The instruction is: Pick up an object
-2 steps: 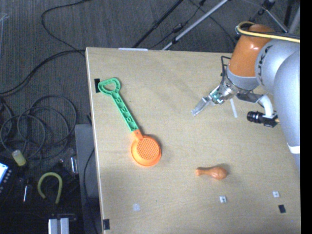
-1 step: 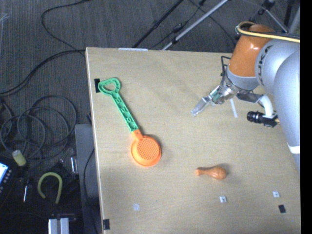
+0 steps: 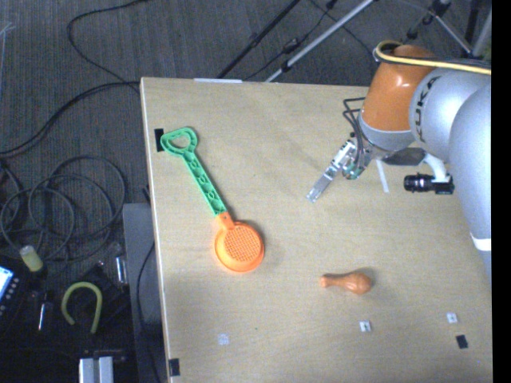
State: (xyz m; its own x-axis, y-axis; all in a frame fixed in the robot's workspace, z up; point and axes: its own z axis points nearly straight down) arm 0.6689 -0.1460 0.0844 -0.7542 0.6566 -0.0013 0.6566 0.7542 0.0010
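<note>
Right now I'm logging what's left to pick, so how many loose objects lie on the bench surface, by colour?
Green and orange: 1, the strainer spoon with a green handle and orange head
Orange-tan: 1, the small pear-shaped piece
Total: 2
The gripper hangs over bare board between them, with nothing seen in it.

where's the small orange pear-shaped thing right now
In the camera view it lies on the tan surface, lower right of centre, right of the orange strainer with the green handle and below the end effector.
</note>
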